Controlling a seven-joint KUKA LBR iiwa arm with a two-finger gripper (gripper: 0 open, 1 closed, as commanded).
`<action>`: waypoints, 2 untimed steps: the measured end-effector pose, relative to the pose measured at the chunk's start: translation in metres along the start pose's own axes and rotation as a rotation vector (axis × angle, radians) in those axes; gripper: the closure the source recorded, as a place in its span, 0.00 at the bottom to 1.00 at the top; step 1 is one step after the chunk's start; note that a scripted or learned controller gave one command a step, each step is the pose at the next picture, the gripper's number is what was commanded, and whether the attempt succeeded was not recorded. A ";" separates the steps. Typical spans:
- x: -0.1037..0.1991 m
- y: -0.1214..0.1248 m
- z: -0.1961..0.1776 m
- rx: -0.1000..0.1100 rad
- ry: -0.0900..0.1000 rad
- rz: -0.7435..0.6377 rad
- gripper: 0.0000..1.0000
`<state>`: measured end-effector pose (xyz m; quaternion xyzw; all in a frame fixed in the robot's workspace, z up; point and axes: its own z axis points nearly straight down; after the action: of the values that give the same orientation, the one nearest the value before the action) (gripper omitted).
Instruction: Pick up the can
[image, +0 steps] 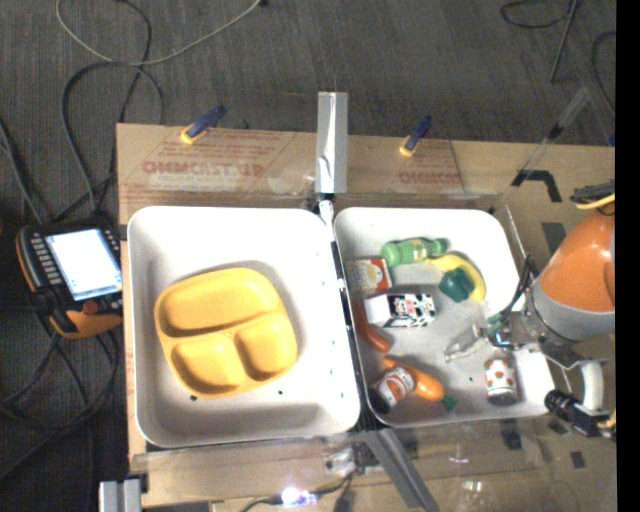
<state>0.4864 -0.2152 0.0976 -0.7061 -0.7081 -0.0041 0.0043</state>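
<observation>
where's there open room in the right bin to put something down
Bare floor lies in the right bin between the milk carton and the can, under the gripper. The left side is crowded: green bottle, carrot, sauce bottle.

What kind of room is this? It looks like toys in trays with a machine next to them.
Probably a robotics lab or test cell. A grey and orange robot arm reaches over two white bins of toy food, a handheld control screen sits alongside, and cables trail across the carpet.
</observation>
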 end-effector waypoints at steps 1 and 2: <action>0.000 0.004 0.002 -0.008 0.000 -0.011 0.00; 0.000 0.003 0.002 -0.006 0.000 -0.019 0.00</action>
<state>0.4890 -0.2150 0.0957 -0.6995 -0.7146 -0.0065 0.0021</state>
